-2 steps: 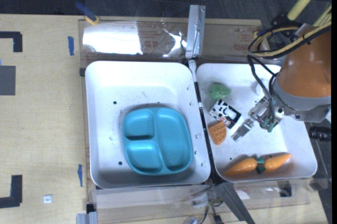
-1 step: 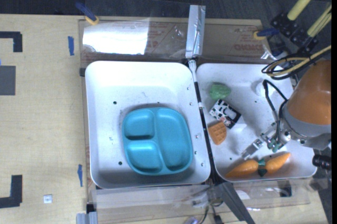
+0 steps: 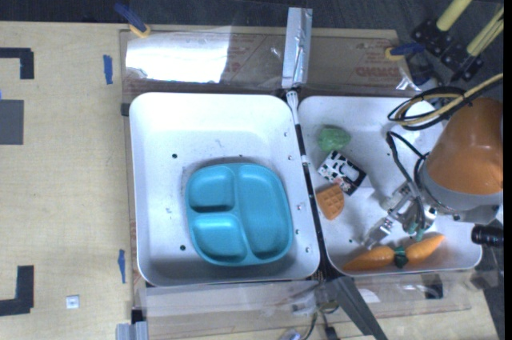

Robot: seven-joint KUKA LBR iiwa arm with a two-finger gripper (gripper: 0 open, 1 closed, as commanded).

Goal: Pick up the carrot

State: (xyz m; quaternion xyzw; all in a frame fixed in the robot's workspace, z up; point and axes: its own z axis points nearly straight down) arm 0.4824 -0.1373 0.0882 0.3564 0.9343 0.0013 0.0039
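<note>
- Two shallow white bins side by side: the left bin and the right bin.
- One blue divided plate with three compartments, in the left bin.
- One carrot, orange with a green band, in the right bin.
- One green object, too blurred to name.
- One black-and-white patterned object.
- One small orange waffle-like piece.
- One robot arm, with one gripper.

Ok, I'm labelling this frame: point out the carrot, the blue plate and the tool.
carrot (image 3: 400, 253), camera view, middle of its body.
blue plate (image 3: 238, 212), camera view, central divider.
tool (image 3: 391, 226), camera view, between its fingertips.
</note>
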